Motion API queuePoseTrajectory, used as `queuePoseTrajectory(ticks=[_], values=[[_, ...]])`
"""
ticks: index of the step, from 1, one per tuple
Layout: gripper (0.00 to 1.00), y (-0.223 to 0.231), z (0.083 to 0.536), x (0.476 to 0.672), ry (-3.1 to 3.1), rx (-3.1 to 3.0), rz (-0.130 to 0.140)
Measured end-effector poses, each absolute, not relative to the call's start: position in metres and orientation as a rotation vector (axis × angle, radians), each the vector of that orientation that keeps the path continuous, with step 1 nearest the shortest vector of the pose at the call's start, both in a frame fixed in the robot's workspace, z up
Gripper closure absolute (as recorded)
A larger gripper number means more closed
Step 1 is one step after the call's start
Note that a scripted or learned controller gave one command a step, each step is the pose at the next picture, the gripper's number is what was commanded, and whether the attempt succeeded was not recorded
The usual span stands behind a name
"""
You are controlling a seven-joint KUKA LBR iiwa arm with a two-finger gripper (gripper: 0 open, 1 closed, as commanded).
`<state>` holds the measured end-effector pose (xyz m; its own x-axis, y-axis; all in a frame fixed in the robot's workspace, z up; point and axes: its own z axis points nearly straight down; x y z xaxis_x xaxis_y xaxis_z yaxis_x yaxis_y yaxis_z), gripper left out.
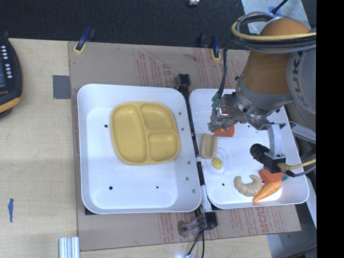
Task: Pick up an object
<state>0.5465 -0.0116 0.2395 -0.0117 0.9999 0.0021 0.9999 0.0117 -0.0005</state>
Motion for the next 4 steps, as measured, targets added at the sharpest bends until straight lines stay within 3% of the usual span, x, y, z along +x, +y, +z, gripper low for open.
queuePoseTrajectory(ticks=[1,2,4], values=[[1.0,0.027,0.222,0.581,-2.232,-2.21,0.002],[1.0,0.082,0.224,0.541,-2.23,-2.204,0.01],[1.0,0.087,0.246,0.54,-2.232,-2.207,0.007]])
